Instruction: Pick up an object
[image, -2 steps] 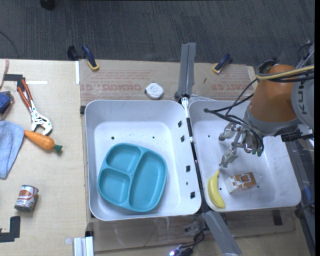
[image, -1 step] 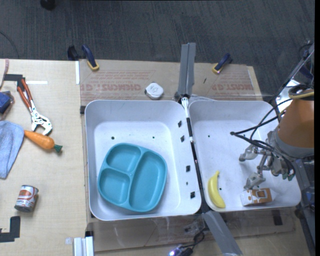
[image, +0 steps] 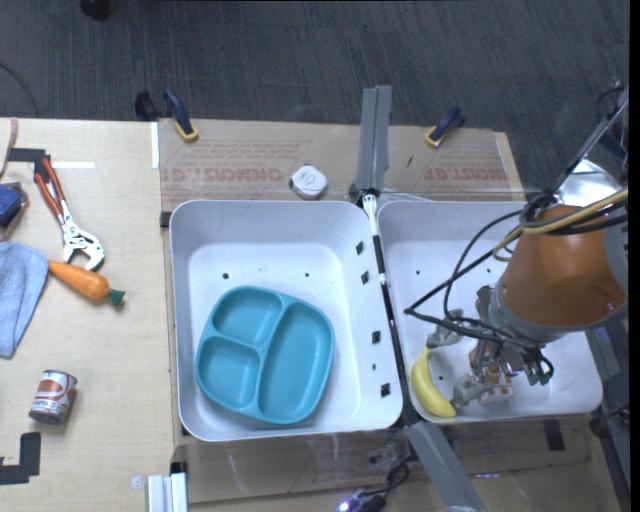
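Note:
A yellow banana (image: 430, 387) lies curved along the front left corner of the right bin (image: 440, 260). My gripper (image: 487, 384) hangs low over that bin's floor, just right of the banana, under the orange wrist band (image: 560, 270). Cables loop around the wrist. A teal divided plate (image: 265, 353) rests in the left bin (image: 260, 235).
On the bench to the left lie a carrot (image: 82, 281), a pair of red-handled pliers (image: 62, 215), a blue cloth (image: 18, 292) and a small can (image: 52, 395). A white round tape measure (image: 309, 181) sits behind the bins. Clamps hold the cardboard at the back.

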